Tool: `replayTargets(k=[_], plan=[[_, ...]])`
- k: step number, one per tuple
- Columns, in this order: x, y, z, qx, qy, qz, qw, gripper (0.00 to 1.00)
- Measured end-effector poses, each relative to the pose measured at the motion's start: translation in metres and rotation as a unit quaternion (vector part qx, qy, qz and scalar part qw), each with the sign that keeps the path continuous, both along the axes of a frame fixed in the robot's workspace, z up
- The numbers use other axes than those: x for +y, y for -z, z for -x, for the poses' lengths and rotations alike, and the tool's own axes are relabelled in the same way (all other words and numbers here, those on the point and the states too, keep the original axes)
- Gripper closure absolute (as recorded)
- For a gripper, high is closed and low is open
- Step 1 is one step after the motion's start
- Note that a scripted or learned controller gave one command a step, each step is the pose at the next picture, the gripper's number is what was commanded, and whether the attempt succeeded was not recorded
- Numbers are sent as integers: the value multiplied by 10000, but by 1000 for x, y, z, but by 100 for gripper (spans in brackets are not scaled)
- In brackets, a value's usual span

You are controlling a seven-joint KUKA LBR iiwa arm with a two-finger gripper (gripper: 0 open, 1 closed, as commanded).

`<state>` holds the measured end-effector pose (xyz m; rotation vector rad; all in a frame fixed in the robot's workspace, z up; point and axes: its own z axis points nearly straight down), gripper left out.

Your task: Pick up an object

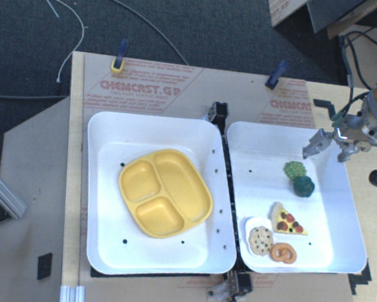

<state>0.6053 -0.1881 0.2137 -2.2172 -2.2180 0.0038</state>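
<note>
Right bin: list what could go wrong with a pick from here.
1. The broccoli floret touches the dark green piece, so a grasp may nudge both.
2. The cookie and pretzel sit close on a small white plate, beside the pizza slice; a flat item may slip.
3. The gripper hovers near the bin's back wall; it could clip it.

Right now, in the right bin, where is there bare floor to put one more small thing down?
In the right bin, bare floor lies left of the broccoli, toward the divider, and right of the pizza slice. The near left corner is crowded: cookie, pretzel, pizza. The gripper hangs over the far right corner.
</note>
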Motion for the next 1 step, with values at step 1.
replayTargets(k=[1], plan=[[-5,44,-1,3,1,1,10000,0]])
